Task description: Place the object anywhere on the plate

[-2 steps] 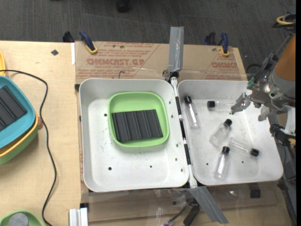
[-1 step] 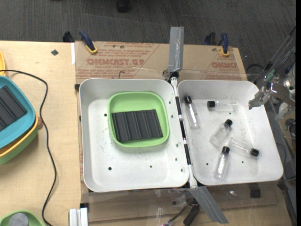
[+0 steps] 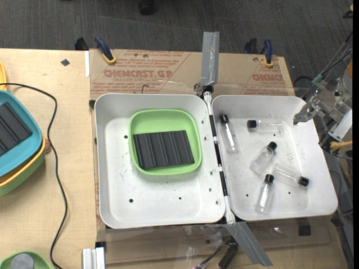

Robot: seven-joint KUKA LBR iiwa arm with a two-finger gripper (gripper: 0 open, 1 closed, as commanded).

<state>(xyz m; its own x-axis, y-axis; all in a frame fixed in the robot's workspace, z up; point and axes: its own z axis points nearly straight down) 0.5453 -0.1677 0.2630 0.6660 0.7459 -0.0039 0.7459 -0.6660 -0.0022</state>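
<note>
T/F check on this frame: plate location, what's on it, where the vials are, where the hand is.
1. The green plate sits in the left bin. True.
2. The plate holds a clear vial. False: it holds a dark ridged insert; no vial is on it.
3. Several clear vials with black caps, such as one near the divider, lie in the right bin. True.
4. The hand hovers over the plate. False: it is at the right bin's upper right edge, far from the plate.
5. All vials stand upright. False: they lie on their sides.
</note>
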